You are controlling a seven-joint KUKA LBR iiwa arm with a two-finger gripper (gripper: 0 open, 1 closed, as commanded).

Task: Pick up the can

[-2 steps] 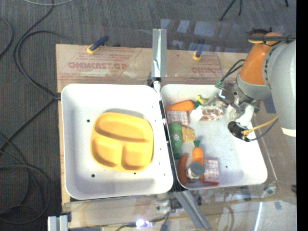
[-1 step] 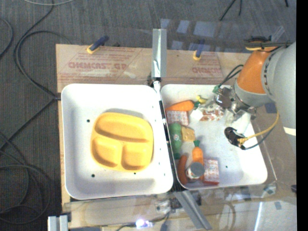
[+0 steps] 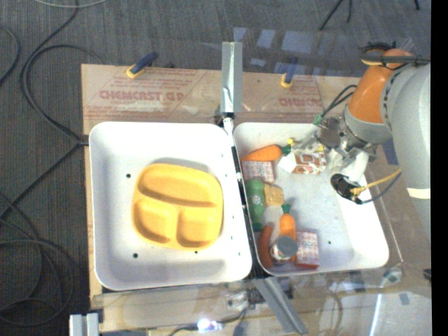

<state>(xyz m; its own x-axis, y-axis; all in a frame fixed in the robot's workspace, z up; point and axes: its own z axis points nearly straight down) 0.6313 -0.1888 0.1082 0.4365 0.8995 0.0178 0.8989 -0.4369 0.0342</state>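
Gripper (image 3: 334,140) sits at the far right part of the right bin (image 3: 364,257), below the orange band of the arm (image 3: 374,96), just beside a small red-and-white packet (image 3: 306,162); how its pincer is set I cannot tell, since the wrist hides it from above, and nothing can be seen held. Well apart from it, at the near left corner of that bin, stands the can (image 3: 283,248), upright by the look of its round grey lid, which faces the camera. It is crowded: a carrot (image 3: 287,224) touches it on the far side, a reddish sausage-like piece (image 3: 265,243) lies along its left, and a red-and-white carton (image 3: 306,249) presses on its right. A green bottle (image 3: 255,200) lies further up the bin's left wall. The left bin holds a yellow compartment tray (image 3: 179,204). I judge the can stiff and fairly light if a toy, with smooth metal sides that could slip, so a firm squeeze across the body just under the rim suits it best, taken in the near-far direction or wherever neighbours leave room for the pincer's tips.
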